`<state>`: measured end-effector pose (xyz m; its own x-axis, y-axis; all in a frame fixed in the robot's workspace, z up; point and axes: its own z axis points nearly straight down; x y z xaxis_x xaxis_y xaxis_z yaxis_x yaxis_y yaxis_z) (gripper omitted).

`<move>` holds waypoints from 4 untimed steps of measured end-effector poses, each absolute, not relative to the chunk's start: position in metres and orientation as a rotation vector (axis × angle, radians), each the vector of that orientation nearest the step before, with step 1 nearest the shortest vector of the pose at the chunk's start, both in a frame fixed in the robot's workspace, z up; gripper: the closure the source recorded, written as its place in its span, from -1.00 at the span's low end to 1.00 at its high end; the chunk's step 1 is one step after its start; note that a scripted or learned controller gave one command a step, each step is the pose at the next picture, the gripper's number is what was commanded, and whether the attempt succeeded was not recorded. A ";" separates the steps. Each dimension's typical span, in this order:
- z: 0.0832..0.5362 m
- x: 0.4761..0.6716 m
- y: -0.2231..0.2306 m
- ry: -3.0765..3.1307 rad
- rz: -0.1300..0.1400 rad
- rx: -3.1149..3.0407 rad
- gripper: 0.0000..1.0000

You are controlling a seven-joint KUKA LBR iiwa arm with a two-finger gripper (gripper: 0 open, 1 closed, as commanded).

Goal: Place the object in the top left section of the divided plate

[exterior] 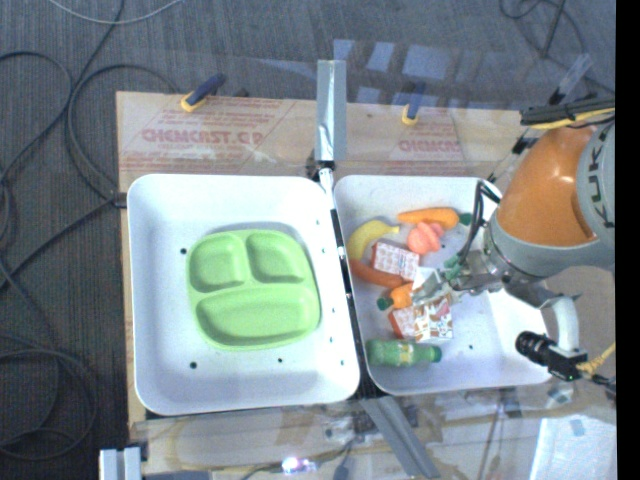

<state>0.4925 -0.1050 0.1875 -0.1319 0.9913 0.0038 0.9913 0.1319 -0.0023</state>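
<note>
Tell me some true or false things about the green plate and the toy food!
1. The green plate sits in the left bin. True.
2. Food already lies on the plate. False: its sections are bare.
3. The green bottle lies in the right bin. True.
4. The banana is in the left bin. False: it lies in the right bin, near the carrot.
5. The pincer is above the right bin. True.

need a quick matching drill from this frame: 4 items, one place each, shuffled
Items:
1. green divided plastic plate
2. green plastic bottle
3. orange toy carrot
4. end effector

Places:
A. right bin, near its front wall
B. left bin
C. right bin, near its back wall
D. above the right bin's pile of items

Pairs: 1-B, 2-A, 3-C, 4-D
</note>
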 end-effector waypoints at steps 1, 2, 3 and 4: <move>0.183 0.516 -0.013 -2.403 0.010 -2.024 1.00; 0.209 0.557 0.052 -2.537 0.008 -1.854 1.00; 0.242 0.568 0.113 -2.437 0.008 -1.982 1.00; 0.250 0.568 0.112 -2.439 0.019 -1.983 1.00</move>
<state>0.5683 0.1119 0.2504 -0.2038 0.9790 -0.0090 0.9790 0.2038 -0.0081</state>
